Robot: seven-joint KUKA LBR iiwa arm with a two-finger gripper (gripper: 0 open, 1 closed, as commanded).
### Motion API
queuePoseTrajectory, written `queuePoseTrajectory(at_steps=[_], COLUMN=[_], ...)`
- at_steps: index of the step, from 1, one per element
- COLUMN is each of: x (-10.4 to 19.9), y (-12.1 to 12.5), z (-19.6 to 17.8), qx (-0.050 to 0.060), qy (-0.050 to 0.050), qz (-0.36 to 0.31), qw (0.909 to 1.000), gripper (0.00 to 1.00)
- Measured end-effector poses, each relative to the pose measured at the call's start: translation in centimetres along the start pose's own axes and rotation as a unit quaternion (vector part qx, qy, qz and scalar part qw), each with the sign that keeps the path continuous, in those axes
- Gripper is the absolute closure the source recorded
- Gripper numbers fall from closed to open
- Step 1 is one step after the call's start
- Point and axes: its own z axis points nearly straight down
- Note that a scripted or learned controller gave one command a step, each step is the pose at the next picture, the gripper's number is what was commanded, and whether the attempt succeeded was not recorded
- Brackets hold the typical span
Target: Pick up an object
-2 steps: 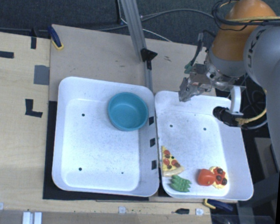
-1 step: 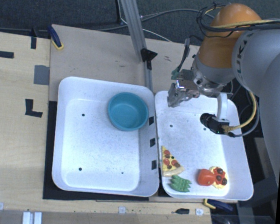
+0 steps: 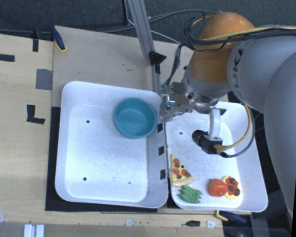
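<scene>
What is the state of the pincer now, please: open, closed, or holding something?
Pincer: cannot be told; it hangs at the edge between the two bins, beside the blue bowl.

Blue bowl (image 3: 134, 118) blocking left bin's (image 3: 73, 134) upper right corner, open floor below, toys crowding right bin's (image 3: 252, 172) lower edge

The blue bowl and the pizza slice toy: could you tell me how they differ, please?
The blue bowl is round and plain blue; the pizza slice toy is wedge-shaped, yellow with red spots. The bowl sits in the left bin, the slice in the right bin. The bowl looks far larger. Both lie near the bins' shared divider.
</scene>
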Motion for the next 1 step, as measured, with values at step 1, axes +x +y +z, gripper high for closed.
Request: queuePoseTrajectory(at_steps=[1], x=[4.02], y=[-3.21], z=[1.04], qx=[0.0], qy=[0.0], qz=[0.001], qw=[1.0], gripper=[1.0])
